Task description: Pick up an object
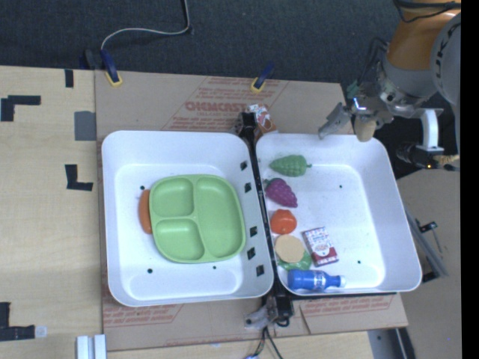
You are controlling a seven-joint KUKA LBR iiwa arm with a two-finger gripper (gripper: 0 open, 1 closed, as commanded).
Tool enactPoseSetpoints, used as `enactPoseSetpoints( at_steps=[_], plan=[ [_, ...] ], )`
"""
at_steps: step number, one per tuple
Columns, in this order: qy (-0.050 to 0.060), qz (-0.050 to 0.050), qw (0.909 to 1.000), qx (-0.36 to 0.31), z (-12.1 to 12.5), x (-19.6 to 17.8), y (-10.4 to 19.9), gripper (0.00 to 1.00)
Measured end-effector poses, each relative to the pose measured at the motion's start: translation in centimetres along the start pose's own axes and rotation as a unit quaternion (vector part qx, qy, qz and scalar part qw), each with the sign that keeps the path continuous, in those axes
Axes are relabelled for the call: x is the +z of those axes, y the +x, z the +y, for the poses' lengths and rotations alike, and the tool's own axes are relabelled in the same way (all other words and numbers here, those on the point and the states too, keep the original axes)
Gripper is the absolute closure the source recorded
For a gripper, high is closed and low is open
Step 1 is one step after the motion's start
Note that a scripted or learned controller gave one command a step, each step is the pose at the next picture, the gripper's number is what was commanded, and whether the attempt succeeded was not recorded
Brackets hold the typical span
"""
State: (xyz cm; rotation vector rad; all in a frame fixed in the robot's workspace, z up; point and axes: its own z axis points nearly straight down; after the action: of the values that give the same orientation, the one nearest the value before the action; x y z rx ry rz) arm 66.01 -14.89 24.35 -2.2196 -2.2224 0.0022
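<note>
The right bin (374, 200) holds several toy items along its left side: a green pepper-like piece (290, 164), purple grapes (281, 191), a red-orange tomato (283, 221), a tan round bun on something green (289, 249), a red and white carton (319, 246) and a blue bottle (313, 280) lying on its side. My gripper (348, 123) hangs above the bin's far right corner, apart from all of them, its fingers spread and nothing between them.
The left bin (123, 163) holds a green divided plate (198, 218) with an orange carrot-like piece (144, 210) at its left. A small object (258, 118) sits on the cardboard behind the bins' divider. A cable (150, 30) runs across the dark floor behind.
</note>
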Motion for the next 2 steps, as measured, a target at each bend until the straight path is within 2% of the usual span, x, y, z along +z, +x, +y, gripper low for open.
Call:
enactPoseSetpoints(
  at_steps=[1, 2],
  plan=[
    [0.001, 0.001, 1.0000, 0.000, 0.8, 10.3, 3.5, 0.00],
    [-0.001, 0.000, 1.0000, 0.000, 0.9, 15.8, 4.2, 0.00]
  ],
)
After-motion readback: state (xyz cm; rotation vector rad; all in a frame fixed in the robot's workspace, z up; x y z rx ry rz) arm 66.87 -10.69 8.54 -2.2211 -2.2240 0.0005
